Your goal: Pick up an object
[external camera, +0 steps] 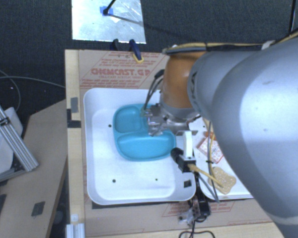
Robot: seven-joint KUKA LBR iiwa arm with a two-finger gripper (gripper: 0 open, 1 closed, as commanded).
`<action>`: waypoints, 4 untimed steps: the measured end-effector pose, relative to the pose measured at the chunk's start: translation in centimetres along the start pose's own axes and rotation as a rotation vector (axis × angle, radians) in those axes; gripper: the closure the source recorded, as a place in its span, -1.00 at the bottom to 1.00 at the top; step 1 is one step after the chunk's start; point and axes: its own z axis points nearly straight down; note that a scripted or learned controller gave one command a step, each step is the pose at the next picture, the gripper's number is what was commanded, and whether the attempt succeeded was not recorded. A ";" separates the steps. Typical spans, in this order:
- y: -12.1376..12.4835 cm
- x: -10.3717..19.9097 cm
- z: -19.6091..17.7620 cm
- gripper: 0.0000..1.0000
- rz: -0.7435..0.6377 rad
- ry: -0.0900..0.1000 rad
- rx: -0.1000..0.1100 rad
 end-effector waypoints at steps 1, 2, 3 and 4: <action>1.7 -4.5 -7.5 1.00 0.003 0.001 -0.013; -2.2 0.6 -8.0 1.00 -0.008 0.004 -0.002; -8.9 3.7 -14.8 1.00 -0.008 0.007 -0.007; -6.9 -0.3 -12.3 1.00 0.004 0.001 -0.003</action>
